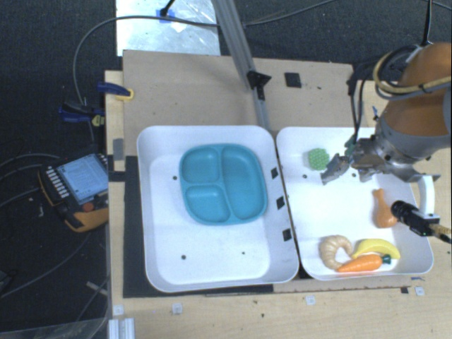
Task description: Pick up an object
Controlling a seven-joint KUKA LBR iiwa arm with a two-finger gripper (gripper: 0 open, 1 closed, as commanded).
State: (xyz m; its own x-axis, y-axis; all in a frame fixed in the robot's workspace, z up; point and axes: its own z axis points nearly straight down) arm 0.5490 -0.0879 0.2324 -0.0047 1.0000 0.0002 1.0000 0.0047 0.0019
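The gripper (337, 169) hung low in the right bin (311, 260), fingers apart and empty, just beside the green object (317, 159), apparently lining up a grasp.

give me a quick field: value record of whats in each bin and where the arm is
left bin: holds a blue divided plate, three compartments
right bin: green object near the far edge; orange-tan piece at right; croissant, banana and carrot clustered at the near edge
arm: reaches in from the right, over the right bin
gripper: beside the green object, just to its right; nothing seen held
jaws: state unclear from this view
bench: tan board under both bins
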